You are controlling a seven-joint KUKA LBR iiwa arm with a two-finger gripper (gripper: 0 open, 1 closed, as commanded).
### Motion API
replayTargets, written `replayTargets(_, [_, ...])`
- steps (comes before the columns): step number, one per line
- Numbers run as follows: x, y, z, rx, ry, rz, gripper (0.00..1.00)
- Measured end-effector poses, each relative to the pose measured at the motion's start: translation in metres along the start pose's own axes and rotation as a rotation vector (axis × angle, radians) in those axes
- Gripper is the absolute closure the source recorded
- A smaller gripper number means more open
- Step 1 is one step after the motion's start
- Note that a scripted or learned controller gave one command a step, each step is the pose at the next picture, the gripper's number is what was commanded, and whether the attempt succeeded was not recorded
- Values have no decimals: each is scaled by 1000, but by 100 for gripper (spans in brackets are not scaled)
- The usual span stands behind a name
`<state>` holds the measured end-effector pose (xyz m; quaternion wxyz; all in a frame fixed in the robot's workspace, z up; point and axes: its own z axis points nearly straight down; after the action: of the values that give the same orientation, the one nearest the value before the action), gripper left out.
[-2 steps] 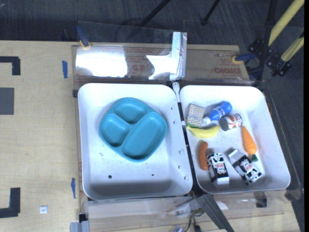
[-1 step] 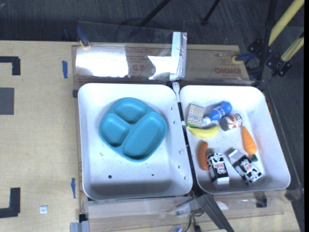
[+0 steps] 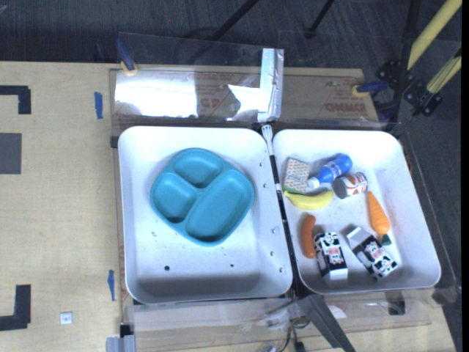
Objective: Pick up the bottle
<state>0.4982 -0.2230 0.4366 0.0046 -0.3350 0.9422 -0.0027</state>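
A: Blue bottle lies tilted at 12 o'clock in the right bin, touching the banana. Fingers' state: cannot tell.

B: Descend across its body, clear of the can.

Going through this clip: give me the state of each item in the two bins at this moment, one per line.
blue bottle: lying on its side, touching the banana
banana: lying flat
can: on its side
blue divided plate: flat in the left bin
two carrots: lying flat, apart
two cow-print cartons: tipped over
checked packet: lying flat beside the banana
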Motion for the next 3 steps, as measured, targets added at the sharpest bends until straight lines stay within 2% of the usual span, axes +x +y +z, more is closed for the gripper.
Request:
replayTargets(1, [1, 1, 0, -2, 1, -217, 100])
replayTargets(2, [9, 8, 0, -7, 1, -576, 100])
replayTargets(3, [14, 11, 1, -9, -1, -1093, 100])
